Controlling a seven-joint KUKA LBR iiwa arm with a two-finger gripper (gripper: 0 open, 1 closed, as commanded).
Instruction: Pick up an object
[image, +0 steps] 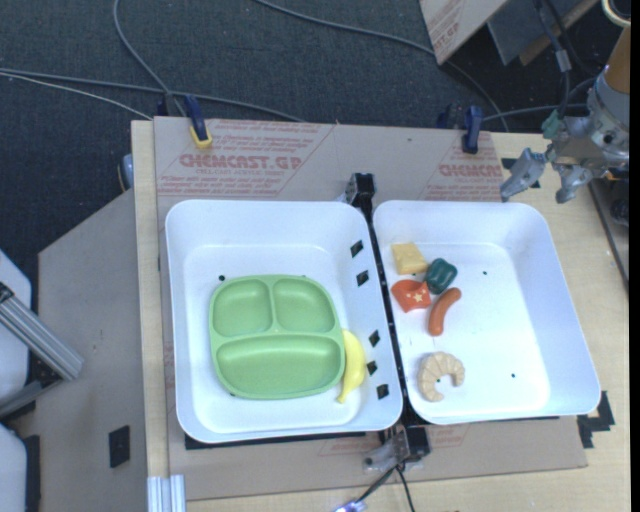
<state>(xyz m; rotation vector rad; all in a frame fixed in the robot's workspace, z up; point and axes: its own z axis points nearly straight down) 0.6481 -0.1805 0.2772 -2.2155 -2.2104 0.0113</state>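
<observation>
Two fingers (522, 178) of gripper (545, 180) spread wide apart, nothing between them, hanging off the far right corner of right bin (560, 300), outside its rim and over the cardboard-covered bench (260, 160). Grey wrist parts just behind, toward the right edge of the view.

Inside right bin, all gathered against its left wall, well apart from the gripper: yellow block (408, 258) nearest the far end; dark green pepper (440, 273) just beside it, toward the bin's middle; red piece (411, 295) with a small yellow mark just below the block, touching or nearly touching the pepper; orange-red sausage (443, 310) lying at a slant against the red piece's right side; tan croissant (441, 374) apart from those four, nearer the bin's near wall.

Left of right bin, sharing a black centre divider (375, 300): left bin (190, 300), holding green divided tray (275, 335) with three compartments, lying flat. Yellow banana (351, 365) lying along the tray's right edge, between tray and divider.

Beyond right bin's far wall, one blue clamp (470, 130) on the bench edge; another blue clamp (196, 120) beyond the left bin's far corner.
</observation>
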